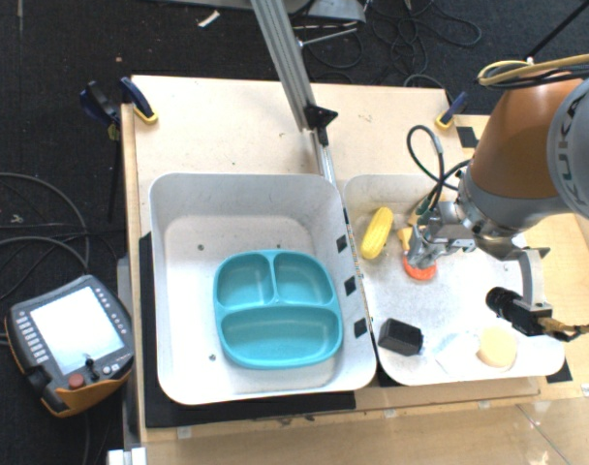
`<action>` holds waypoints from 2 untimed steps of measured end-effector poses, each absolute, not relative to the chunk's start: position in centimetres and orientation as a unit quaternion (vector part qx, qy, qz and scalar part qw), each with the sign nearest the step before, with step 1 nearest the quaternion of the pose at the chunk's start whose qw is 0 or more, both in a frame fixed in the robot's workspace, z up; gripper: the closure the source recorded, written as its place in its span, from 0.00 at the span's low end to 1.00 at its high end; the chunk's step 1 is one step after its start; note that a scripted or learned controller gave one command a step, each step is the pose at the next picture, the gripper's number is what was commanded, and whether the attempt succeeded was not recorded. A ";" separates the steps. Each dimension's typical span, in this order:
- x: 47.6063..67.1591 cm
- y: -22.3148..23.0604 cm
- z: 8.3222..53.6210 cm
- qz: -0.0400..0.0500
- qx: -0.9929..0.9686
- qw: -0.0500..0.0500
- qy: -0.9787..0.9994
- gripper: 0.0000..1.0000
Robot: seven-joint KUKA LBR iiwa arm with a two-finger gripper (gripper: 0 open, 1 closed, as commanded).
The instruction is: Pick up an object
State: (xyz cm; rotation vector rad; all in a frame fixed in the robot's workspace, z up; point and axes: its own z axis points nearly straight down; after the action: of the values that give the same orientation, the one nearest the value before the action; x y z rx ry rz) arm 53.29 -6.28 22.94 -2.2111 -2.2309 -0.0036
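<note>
Dark, perhaps carpeted floor, wooden bench

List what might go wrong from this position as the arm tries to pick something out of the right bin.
1. The gripper sits right over the small orange object, with the yellow corn-shaped toy close beside it; closing here may nudge the corn or clip both.
2. The orange object is low and mostly hidden under the gripper, so it may slip out as the arm lifts.
3. The black cable looping beside the wrist could snag.

Teal tray; yellow corn; orange disc; black block; cream puck; white bins; tan bench.
</note>
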 end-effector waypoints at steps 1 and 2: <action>53.1 -1.5 23.9 -0.001 -0.704 0.000 -0.710 1.00; 52.0 3.5 24.1 0.000 -0.704 0.001 -0.710 1.00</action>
State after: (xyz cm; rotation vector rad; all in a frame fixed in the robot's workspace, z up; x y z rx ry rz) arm 52.01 3.54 24.14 -2.2099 -2.2295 -0.0008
